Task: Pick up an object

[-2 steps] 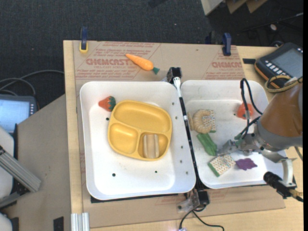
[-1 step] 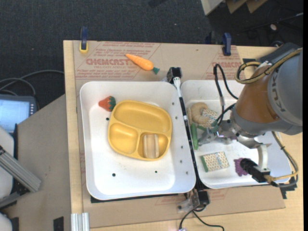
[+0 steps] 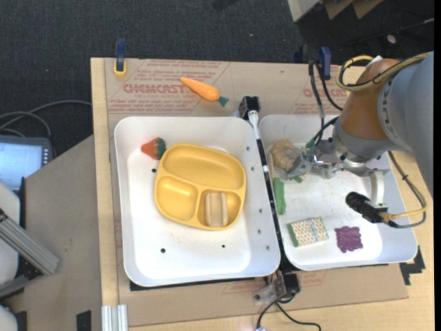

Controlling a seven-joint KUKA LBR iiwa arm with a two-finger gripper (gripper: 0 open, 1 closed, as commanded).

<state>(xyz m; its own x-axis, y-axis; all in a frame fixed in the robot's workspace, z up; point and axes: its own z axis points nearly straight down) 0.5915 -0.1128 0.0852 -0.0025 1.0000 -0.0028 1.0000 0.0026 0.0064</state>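
Pick isn't done yet: the two-finger gripper sits low in the right white bin, beside the lumpy tan object. Can't tell its opening or any hold.

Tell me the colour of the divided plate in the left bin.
Yellow; the plate shows plainly in the camera view.

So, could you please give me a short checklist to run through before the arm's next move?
1. Pincer inside the right bin: ok.
2. Pincer next to a target, the beige lump: ok.
3. Item between the pincer's tips: cannot tell.
4. Green stick apart from the pincer: ok.
5. Purple grapes and patterned block away from the arm: ok.
6. Carrot in a bin: not ok, it lies on the cardboard.
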